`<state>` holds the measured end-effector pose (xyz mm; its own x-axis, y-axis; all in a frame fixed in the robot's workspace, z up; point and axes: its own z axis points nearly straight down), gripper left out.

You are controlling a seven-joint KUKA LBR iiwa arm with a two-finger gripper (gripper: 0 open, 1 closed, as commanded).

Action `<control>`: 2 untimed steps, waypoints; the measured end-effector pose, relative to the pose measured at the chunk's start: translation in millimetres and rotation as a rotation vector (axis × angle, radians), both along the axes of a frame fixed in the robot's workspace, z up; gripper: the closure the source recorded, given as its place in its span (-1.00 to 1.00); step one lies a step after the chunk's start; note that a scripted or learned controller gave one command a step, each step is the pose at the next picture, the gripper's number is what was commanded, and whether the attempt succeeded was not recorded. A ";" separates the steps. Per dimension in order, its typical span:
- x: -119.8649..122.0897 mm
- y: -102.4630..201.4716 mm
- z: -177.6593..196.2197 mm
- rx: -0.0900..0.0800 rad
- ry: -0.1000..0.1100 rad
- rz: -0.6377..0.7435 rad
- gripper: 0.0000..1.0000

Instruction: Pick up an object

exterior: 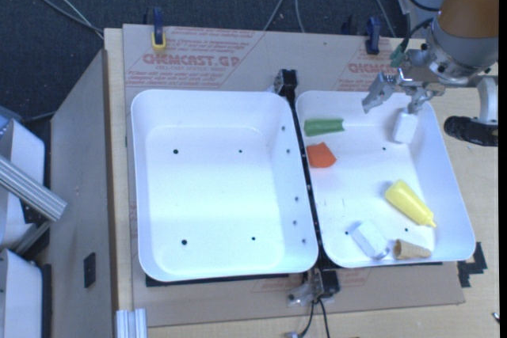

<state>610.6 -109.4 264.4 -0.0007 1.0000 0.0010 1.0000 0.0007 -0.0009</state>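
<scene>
Hovering over the far part of the right bin [455, 210], the pincer [402, 93] has its two metal fingers spread apart, and nothing is between them. Just below it, toward the middle of the right bin, a small white block [405, 127] lies on the bin floor; it seems the nearest thing to pick. It looks light and stiff, probably plastic with smooth flat sides, so it may slip a little, and a hold across its two narrow sides seems best. On the left side of the right bin, a green stick [323, 125] lies near the dividing wall, and an orange piece [321, 156] with soft-looking corners is just beside it. A yellow cone-like object [409, 203], smooth and rounded, rests toward the near right side of that bin and could roll away from a grip. At the near edge of the right bin are a pale clear-looking piece [367, 239] and a tan wedge [413, 250]. Both bins are of glossy white plastic, and the left bin [150, 194] stands touching the right bin on the bench [238, 51].
</scene>
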 end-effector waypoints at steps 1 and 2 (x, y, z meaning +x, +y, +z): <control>-42.9 65.3 -84.7 0.004 0.012 0.005 -1.00; 18.2 59.4 -78.8 -0.002 -0.006 0.002 -1.00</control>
<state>628.8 -50.1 185.6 -0.0030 1.0000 -0.0008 1.0000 0.0030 0.0054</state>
